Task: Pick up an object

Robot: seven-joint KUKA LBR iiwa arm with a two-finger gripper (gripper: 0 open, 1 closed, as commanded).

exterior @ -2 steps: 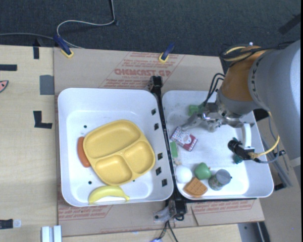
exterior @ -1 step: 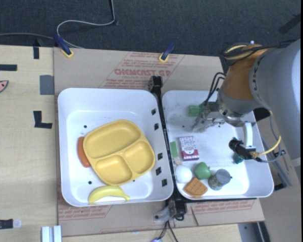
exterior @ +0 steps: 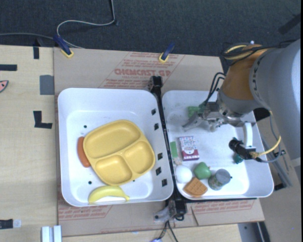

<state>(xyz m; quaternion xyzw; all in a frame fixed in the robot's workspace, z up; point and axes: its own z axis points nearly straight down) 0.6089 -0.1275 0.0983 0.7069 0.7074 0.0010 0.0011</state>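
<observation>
My gripper (exterior: 193, 119) is low over the far left part of the right bin (exterior: 260, 185), the arm reaching in from the right. A small green thing (exterior: 193, 109) lies right at its tip, partly covered by it. Just in front of the gripper lies a red and white box (exterior: 188, 147). At the bin's near edge sit a white egg (exterior: 183, 174), a green round thing (exterior: 202, 170), a grey can (exterior: 221, 178) and an orange waffle-like piece (exterior: 196, 187).
The left bin (exterior: 70, 102) holds a yellow divided plate (exterior: 119, 150) resting over an orange thing (exterior: 82, 150), with a banana (exterior: 108, 194) at its near edge. A black divider (exterior: 160, 135) runs between the bins. A small teal thing (exterior: 238, 159) lies right of the box.
</observation>
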